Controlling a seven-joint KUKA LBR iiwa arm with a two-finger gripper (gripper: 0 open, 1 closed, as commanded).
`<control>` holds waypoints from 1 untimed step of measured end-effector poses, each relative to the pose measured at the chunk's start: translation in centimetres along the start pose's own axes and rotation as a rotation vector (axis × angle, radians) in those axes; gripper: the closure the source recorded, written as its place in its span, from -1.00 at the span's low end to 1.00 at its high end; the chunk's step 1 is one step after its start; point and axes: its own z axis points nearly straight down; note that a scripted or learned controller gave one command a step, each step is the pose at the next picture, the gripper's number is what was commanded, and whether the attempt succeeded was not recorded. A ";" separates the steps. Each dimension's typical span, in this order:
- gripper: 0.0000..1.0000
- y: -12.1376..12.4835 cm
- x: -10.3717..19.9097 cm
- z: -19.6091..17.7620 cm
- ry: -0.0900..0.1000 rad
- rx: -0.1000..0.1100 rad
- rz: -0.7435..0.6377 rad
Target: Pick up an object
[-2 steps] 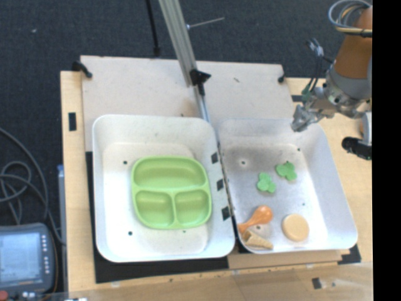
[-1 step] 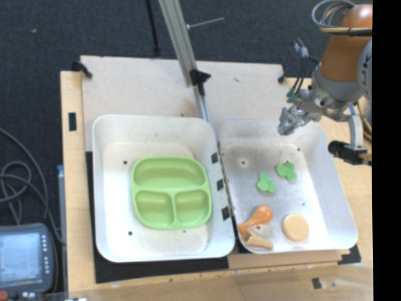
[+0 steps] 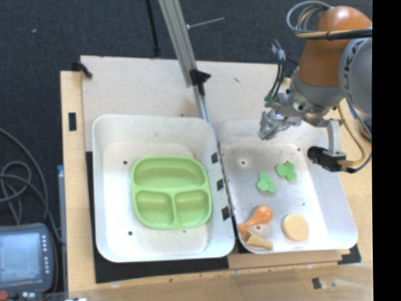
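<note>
Fig.: gripper point(image 3: 273, 128) poised over right bin point(image 3: 326, 187), far edge; finger state can't tell.
Targets lie w/in reach: two green pieces point(image 3: 276, 177) mid-bin, cone point(image 3: 258, 238) & disc point(image 3: 295, 227) near edge.

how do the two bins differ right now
The left bin holds one large green divided tray; the right bin holds several small items, among them two green pieces and a tan disc. The tool hangs over the right bin's far edge, not the left. Both are shallow and white.
</note>
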 end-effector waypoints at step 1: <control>1.00 -1.9 3.9 -0.2 -0.001 0.001 0.001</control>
